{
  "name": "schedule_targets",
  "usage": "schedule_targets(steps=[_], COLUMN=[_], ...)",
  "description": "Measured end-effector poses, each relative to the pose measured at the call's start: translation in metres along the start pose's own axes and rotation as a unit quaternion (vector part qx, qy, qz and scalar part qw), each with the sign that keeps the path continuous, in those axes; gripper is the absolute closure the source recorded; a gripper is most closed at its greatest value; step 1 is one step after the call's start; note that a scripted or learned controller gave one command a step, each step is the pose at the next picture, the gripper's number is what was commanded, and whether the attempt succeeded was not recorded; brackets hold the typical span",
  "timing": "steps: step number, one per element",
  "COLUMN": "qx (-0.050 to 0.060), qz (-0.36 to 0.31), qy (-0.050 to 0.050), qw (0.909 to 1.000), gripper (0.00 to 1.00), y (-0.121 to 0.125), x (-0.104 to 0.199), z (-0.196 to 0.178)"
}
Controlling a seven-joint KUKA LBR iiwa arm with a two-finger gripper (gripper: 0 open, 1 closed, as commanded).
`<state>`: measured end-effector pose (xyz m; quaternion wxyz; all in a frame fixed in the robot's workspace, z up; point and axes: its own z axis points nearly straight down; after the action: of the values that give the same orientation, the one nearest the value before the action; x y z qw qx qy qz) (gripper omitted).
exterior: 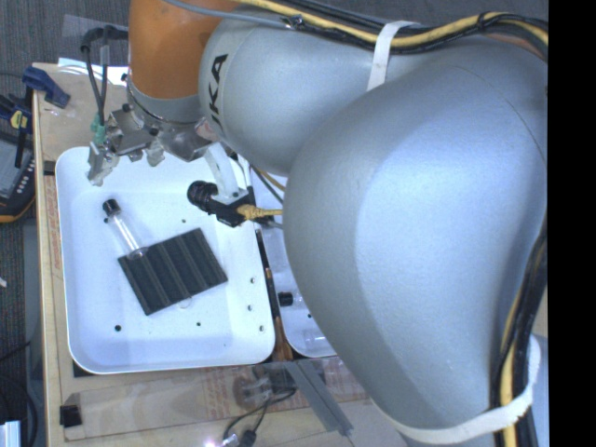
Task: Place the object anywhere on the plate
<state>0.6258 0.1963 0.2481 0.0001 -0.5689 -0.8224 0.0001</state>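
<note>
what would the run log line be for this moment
arm: over left bin | pincer: above bin's far edge | clear tube: lying in bin, touching ribbed dark plate | placed: no

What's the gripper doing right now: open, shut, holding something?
Gripper: above the upper-left corner of the left bin; open or shut cannot be told. Nothing seen between its fingers; the clear tube lies in the bin below it.

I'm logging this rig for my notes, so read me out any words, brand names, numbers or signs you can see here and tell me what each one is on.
"KA": black letters on the grey arm housing just below the orange band, apparently the tail of a longer brand name whose start is hidden.
No readable text on the left white bin, the dark ribbed plate or the clear tube.
</note>
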Motion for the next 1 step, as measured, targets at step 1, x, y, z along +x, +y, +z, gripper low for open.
schedule_targets(steps=[1], qx=[0.001], qz=[-0.326], qy=[0.0], qw=[0.9452], gripper=[0.0], y=[-0.0145], x=[-0.0011], z=[0.157])
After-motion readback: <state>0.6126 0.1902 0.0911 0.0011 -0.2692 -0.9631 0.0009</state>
